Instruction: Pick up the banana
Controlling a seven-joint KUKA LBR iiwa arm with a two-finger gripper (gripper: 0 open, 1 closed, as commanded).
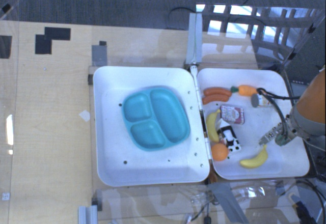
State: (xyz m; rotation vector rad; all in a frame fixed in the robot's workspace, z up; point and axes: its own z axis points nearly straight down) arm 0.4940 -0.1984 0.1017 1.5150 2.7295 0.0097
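End effector poised just right of the banana, nothing in its grip.

The end effector sits low over the right bin, and how wide it is set cannot be told from this slanted view; no object lies between its tips. The banana lies just beside it to the lower left, on the bin floor, curved and apart from the orange and the black-and-white toy. A second yellow piece rests along the bin's left wall. A good grasp likely means centring over the banana's thick middle, closing across its narrow width, and staying clear of the bin's near rim. The blue divided plate fills the left bin on the counter.
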